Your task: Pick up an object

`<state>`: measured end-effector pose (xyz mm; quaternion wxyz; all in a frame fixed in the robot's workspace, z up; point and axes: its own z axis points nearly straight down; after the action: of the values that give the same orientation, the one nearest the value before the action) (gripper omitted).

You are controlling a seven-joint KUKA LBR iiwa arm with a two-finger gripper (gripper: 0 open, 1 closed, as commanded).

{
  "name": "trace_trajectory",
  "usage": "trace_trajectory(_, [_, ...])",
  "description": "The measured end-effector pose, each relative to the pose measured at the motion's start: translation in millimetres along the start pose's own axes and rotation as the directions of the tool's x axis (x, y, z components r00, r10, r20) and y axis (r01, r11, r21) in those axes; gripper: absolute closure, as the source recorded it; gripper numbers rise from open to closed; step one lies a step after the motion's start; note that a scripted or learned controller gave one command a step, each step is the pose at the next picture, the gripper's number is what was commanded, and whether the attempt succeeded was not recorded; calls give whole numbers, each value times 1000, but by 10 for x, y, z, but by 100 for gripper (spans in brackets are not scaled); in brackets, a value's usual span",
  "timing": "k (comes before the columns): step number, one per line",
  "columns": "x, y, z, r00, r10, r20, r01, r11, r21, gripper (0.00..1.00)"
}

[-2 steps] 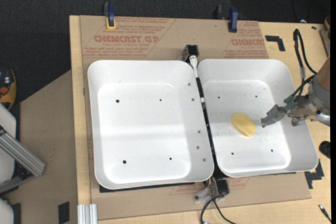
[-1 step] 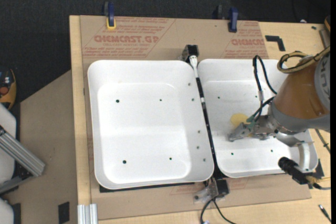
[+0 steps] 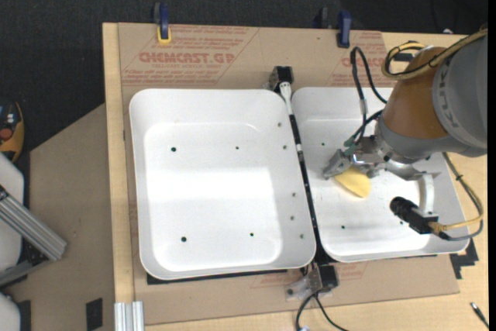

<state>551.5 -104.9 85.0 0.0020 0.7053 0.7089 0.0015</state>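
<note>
A pale yellow, rounded object (image 3: 355, 184) lies on the floor of the right white bin (image 3: 364, 240), near its middle. My gripper (image 3: 349, 164) hangs from the grey arm with the orange band (image 3: 411, 105), which reaches in from the right. The gripper sits directly over the yellow object's upper edge and hides part of it. Whether it touches the object is unclear.
The left white bin (image 3: 155, 190) stands beside the right one, with a dark ridge (image 3: 301, 167) where the two rims meet. Both rest on a brown board (image 3: 194, 50) held by blue clamps (image 3: 162, 15) at the back. Cables run along the right bin's far side.
</note>
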Motion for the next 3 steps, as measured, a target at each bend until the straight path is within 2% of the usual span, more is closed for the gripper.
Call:
trace_trajectory(1, [-20,-23,-104,1000,5,0,-5,1000,1,100])
trace_trajectory(2, [733,-462,-1051,1000,-3,-4,3,1000,-1,100])
trace_trajectory(3, [1221,-160,-2583,1000,-4,-4,4,1000,-17,100])
